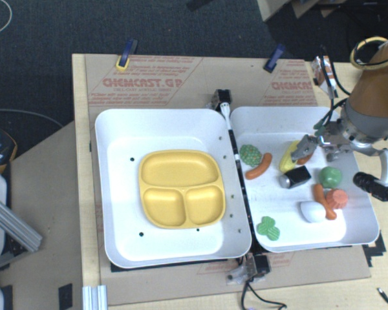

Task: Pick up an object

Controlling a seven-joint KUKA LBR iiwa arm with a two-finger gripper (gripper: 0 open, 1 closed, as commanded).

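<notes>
Arm [368,102]: I see it entering from the right edge of the frame, the orange band at upper right, the grey wrist below it over the right bin's upper right part.
Gripper [305,150]: I see it low over the right bin, upper middle of that bin, its tip just beside the yellow object. I cannot tell from this view how the hand is set, nor whether anything is held in it.
Right bin [349,237]: white, shallow, right half of the frame, carrying all the small objects.
Yellow object [288,158]: banana-like, directly left of the gripper tip, touching or nearly touching it; I cannot tell which.
Black block [296,177]: just below the yellow object, tilted.
Green ball [331,176]: right of the black block, near it.
Sausage [258,166]: orange, slanted, at the bin's left side, touching the green leafy piece [249,153] above it.
Small green piece [268,228]: lower left of the right bin, apart from the rest.
White object [312,210]: lower right area, touching an orange-red toy [331,199].
Left bin [116,134]: white, centre-left of the frame, holding a yellow divided tray [180,187] with three compartments.
</notes>
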